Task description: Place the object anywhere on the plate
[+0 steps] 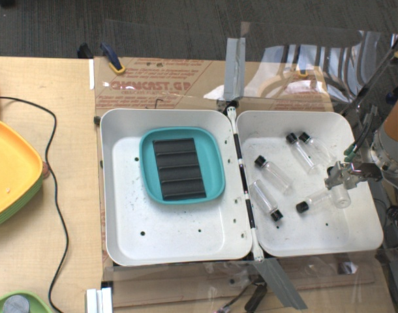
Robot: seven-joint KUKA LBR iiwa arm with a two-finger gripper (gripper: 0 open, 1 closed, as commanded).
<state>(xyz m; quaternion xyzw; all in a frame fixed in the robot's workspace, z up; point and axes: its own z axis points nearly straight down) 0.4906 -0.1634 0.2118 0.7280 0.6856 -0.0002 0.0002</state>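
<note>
A teal square plate lies in the left bin, with a dark ridged block resting across its middle. Several clear tubes with black caps lie loose in the right bin. One tube is near the bin's left side, another tube lies below it, and a pair sits toward the back. My gripper hangs low at the right bin's right side, just above the clear end of a tube whose cap points left. I see nothing held in it.
A divider rail runs between the two bins. Stacked yellow and green plates sit on the wooden bench at far left, with a black cable looping beside them. Cardboard lies behind the left bin.
</note>
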